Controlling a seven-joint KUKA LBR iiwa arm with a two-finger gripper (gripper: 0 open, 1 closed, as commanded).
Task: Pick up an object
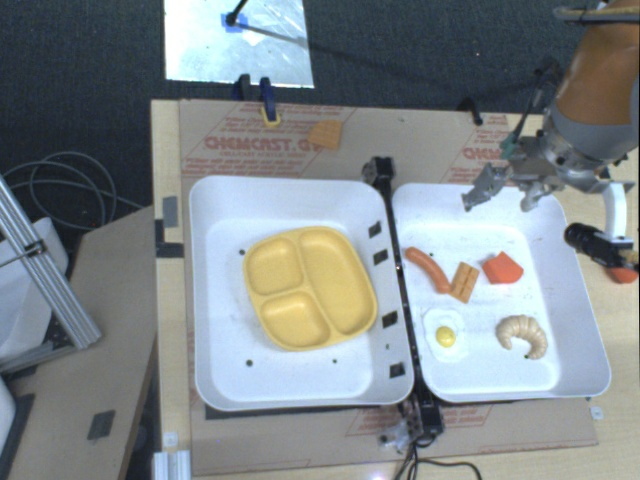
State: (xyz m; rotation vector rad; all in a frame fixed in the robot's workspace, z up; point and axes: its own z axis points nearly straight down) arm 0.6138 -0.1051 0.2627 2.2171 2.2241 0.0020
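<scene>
Diagonally, hot dog (pixel 427 269) — long axis upper-left to lower-right — in right bin (pixel 590 368), hand (pixel 505 189) wide, empty, above.

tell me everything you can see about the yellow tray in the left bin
The yellow tray is a rounded rectangle that looks like moulded plastic, pale yellow with a slight sheen. Raised ridges split it into three compartments: one long one along its right side and two smaller ones on its left. It lies flat, open side up, turned at a slant to the bin's walls, near the middle of the left bin. It rests on the bin's white floor, away from the walls.
</scene>
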